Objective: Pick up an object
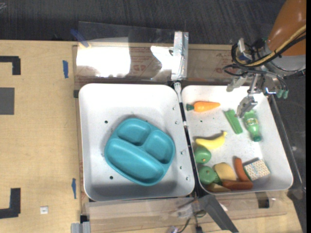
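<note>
While the gripper (pixel 247 106) hung over the right bin (pixel 278 144) beside the green bottle (pixel 253 125), we could not tell how it was set. We judged a straight descent best, squared across the bottle. The green stick (pixel 233 121) lay just beside, the bin wall near; open floor lay toward the carrot (pixel 205 106).

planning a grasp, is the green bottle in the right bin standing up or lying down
Lying down: the green bottle rests lengthwise on the right bin floor.

Divided tray (pixel 140 150) in left bin (pixel 92 101); toy foods (pixel 214 142) in right bin (pixel 277 144).
</note>
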Controlling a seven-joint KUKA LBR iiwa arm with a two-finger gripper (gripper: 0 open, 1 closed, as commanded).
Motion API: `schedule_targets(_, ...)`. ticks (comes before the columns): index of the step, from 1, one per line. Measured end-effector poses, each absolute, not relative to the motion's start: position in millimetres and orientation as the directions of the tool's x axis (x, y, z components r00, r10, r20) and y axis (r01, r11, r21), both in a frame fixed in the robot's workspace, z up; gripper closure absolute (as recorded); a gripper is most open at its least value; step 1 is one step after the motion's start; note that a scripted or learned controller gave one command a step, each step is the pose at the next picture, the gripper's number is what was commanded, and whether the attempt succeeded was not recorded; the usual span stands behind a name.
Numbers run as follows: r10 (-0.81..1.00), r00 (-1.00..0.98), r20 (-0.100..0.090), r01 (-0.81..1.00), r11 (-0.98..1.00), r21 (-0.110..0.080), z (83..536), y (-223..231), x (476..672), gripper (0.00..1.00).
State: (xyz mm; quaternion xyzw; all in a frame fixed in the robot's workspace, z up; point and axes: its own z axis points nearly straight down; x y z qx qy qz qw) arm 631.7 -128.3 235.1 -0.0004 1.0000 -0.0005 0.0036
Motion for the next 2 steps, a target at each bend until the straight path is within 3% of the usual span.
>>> schedule_targets(1,-0.241,-0.970,0.000,-0.241,0.970,0.002,125.2,-134.2,599.2,0.00)
schedule_targets(2,-0.281,-0.960,-0.012,-0.281,0.960,-0.004,89.0,-169.9,622.5,0.00)
